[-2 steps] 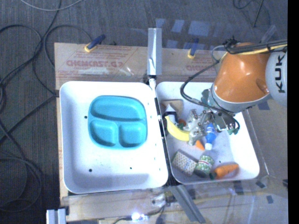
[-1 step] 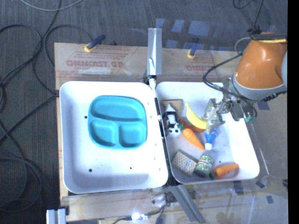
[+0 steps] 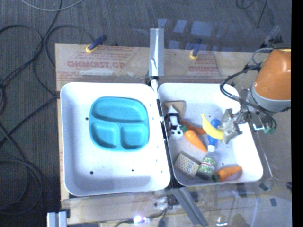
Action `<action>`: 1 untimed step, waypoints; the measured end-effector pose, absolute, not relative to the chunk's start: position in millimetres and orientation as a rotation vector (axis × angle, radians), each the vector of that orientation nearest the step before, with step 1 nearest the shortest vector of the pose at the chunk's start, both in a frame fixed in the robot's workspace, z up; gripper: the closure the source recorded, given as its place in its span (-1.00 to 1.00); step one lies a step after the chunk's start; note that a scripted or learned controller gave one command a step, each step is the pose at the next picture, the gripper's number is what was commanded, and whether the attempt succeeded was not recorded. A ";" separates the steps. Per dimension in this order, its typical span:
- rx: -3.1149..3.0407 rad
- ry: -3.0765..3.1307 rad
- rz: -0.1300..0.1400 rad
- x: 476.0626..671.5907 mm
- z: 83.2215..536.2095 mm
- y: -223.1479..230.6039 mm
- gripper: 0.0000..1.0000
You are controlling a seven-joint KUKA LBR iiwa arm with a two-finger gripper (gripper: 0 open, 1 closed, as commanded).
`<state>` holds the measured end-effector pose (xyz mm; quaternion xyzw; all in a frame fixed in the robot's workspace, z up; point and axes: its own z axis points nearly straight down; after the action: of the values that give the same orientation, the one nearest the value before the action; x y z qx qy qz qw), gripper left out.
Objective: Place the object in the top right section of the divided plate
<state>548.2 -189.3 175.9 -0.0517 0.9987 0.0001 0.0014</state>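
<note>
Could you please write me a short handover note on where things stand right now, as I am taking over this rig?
Pincer: low in the right bin, beside the yellow banana; grip state unclear.
Blue divided plate: in the left bin, nothing on it.
Other toys in the right bin: two carrots, a cow figure, a blue bottle, a small box.
Done: nothing placed.
Left: grasp an object, carry it to the plate's top right section.
</note>
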 end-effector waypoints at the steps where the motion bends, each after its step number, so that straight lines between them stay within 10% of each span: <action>1: -0.129 3.131 0.002 669.2 263.3 -138.7 1.00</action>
<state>669.2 -138.7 263.3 -0.0412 0.9991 0.0005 0.0038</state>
